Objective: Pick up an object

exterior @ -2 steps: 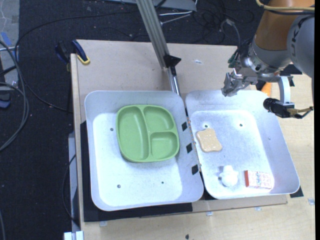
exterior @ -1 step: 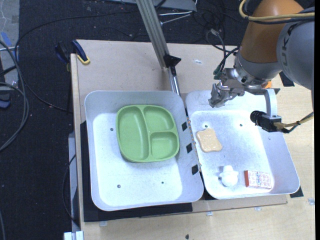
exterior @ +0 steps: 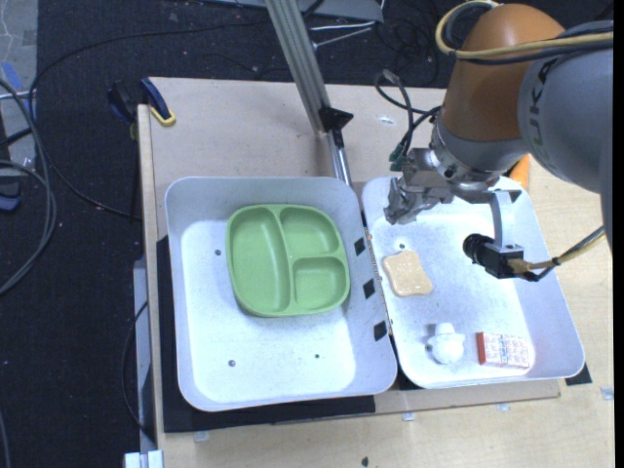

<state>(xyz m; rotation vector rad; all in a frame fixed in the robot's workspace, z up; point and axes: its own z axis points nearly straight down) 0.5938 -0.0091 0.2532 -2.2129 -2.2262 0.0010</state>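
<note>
By the counter's near edge, in the right bin (exterior: 546,291), lie a red-and-white packet (exterior: 504,350) and a small white object (exterior: 447,344); further in, a tan slab (exterior: 407,274). The tool (exterior: 402,206) hangs above that bin's far-left corner; I cannot tell its state. A descent here may hit the bin's rim. The left bin (exterior: 195,291) holds a green tray (exterior: 289,259)

Counting what is sitting in the two bins

Two white bins (exterior: 195,359) are lying side by side: one green divided plate (exterior: 289,259) is occupying the left one, while one tan sponge (exterior: 407,274), one small white object (exterior: 447,343) and one red-and-white packet (exterior: 504,350) are sitting in the right.
</note>
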